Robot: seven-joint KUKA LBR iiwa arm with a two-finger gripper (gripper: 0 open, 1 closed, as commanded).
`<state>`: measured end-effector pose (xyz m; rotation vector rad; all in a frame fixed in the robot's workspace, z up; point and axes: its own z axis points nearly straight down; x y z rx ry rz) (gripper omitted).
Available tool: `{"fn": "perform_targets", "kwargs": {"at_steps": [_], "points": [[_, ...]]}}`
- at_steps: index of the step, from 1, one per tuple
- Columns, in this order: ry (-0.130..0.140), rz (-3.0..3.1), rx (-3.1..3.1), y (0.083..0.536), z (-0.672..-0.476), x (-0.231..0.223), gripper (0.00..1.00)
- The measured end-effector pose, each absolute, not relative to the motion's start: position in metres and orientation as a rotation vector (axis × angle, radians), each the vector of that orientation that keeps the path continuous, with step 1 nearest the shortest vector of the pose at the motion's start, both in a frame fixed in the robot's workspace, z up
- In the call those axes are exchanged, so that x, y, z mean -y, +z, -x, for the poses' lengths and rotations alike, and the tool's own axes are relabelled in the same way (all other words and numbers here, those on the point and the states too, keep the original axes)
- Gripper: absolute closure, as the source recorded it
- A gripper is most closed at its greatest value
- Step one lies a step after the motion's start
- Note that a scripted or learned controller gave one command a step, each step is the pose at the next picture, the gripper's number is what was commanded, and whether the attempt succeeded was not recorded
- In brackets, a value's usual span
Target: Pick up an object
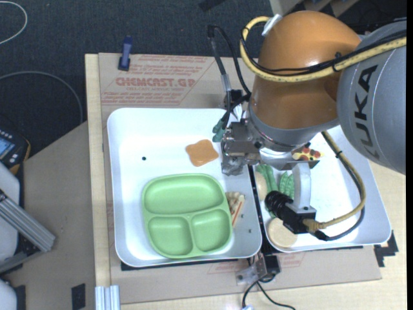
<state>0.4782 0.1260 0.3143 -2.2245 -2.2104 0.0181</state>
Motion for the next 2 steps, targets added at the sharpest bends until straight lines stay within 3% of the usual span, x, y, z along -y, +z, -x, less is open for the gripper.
{"fn": "perform_targets", "kwargs": {"at_steps": [1,2], "points": [[-0.002,2.223,2.221,0.330,-0.480,-0.130,1.00],[0.014,2.228,2.208,0.262,-0.478,-0.059,1.00]]}}
